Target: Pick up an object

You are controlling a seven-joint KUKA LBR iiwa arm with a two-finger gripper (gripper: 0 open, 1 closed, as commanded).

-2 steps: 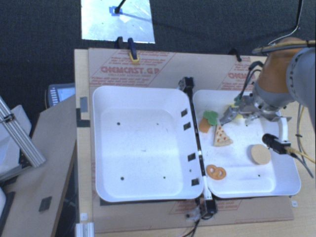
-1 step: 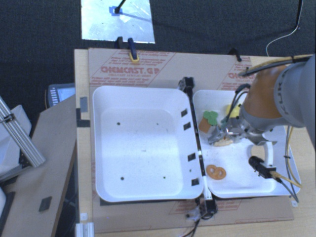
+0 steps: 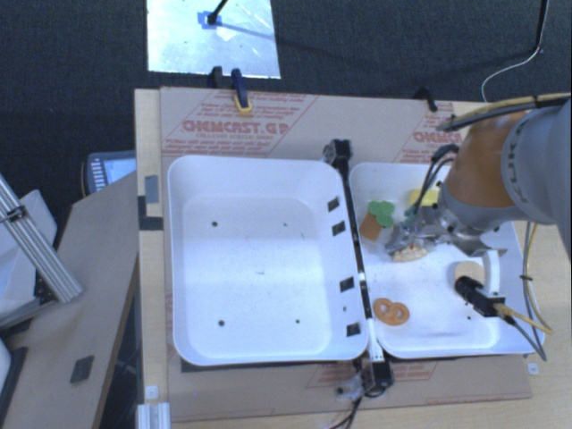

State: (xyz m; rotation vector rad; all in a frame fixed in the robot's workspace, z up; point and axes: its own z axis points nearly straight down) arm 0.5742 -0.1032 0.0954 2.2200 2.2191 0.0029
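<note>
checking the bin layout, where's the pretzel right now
In the camera view the pretzel lies in the right bin, near its front left corner beside the divider, apart from the gripper and the green piece farther back.

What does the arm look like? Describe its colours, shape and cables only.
The arm is a thick rounded grey body with a broad orange band above the wrist. The gripper is a small metallic grey assembly. Dark cables loop along the wrist.

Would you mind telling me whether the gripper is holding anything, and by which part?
It cannot be told: the gripper is down at a pale object in the right bin.
</note>
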